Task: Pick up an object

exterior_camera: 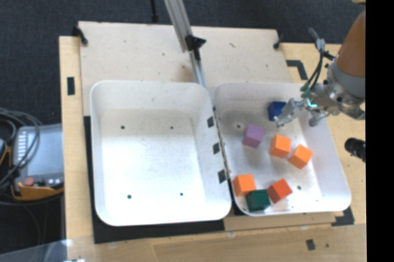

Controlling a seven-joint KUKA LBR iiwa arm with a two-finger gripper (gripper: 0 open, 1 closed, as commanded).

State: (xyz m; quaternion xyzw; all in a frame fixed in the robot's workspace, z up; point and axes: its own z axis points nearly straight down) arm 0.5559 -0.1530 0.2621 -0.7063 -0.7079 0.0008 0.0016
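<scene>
The right bin [326, 190] holds several small blocks. A blue block [276, 110] lies near its back, touching or just left of my gripper's left finger. My gripper [300, 117] hangs low over the bin's back right part, fingers spread, with bare bin floor between them. A purple block [253, 134] sits in the middle. Two orange blocks [280, 146] [300, 156] lie just below the gripper. Near the front are another orange block [245, 183], a green block [258, 199] and a red-orange block [280, 189].
The left bin [98, 131] stands beside the right one, sharing a raised divider [217, 138]. A slanted metal rail [175, 5] reaches in from the top. Cables and a control pendant [34, 162] lie off the bench at left.
</scene>
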